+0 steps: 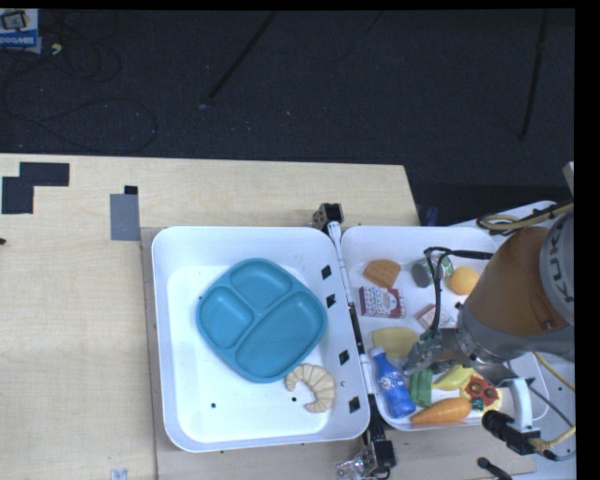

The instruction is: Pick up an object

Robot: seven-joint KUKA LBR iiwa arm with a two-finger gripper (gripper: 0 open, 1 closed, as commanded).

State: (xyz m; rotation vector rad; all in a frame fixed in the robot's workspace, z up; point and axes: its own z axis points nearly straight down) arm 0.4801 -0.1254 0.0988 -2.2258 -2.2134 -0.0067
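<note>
Two white bins (178, 281) side by side on tabletop (75, 328); hand (433, 354) lowered over toy food (412, 375) in bin at 3 o'clock, grip state impossible to tell; blue plate (261, 319) and croissant (312, 386) at 9 o'clock.

- arm (525, 291) covers much of the right bin (361, 246); bin floor under it hidden
- gripper (433, 354) buried in clutter, finger state unreadable
- yellow item (461, 279) half behind the arm, shape unclear
- small grey object (420, 274) by black cable (441, 255), too small to identify
- red packet (379, 302) label print too blurred to read
- multicolour toy (480, 389) partly under the arm, type unclear
- sticker (19, 28) top left cut by edge
</note>
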